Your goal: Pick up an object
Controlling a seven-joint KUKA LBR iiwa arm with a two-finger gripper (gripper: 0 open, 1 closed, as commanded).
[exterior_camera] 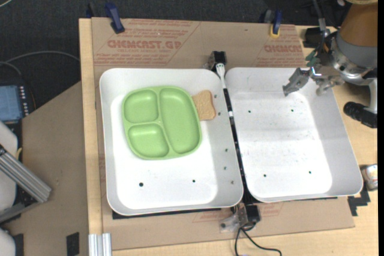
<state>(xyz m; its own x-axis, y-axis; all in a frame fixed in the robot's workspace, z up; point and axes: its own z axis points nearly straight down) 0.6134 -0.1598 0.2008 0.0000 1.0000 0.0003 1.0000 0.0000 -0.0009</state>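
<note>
We see the claw (306, 83) over the right bin's (327, 165) far edge; whether its fingers are apart, we cannot tell. Well left of it, a glossy green three-part plate (161, 123) touches a tan, grainy slab (205, 105).

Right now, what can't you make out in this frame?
- Tan object, camera view: its left part is tucked under the green divided plate; too small to identify.
- Gripper, over the right bin: too small and blurred to read.
- Arm: cut off by the right edge.
</note>
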